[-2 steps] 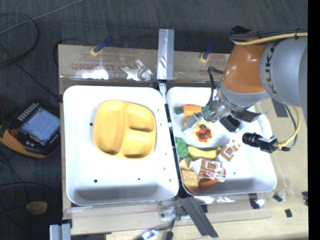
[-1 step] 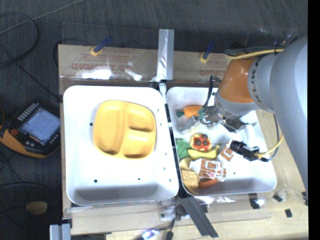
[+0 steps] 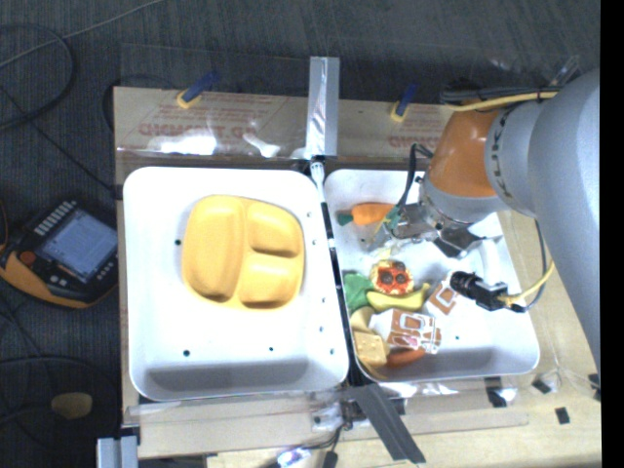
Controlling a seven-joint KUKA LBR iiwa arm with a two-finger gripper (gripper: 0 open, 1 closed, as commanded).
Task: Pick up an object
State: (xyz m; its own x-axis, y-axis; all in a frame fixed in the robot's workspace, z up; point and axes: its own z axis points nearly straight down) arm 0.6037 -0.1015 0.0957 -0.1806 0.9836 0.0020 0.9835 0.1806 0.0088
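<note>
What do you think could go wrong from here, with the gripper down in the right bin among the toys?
1. The gripper sits beside the orange carrot-like toy, close to the white right bin's wall; it may strike the wall or push the toy away.
2. The toys are piled tightly: the round red-and-black toy lies against the yellow banana-shaped toy, so closing might catch two or none.
</note>
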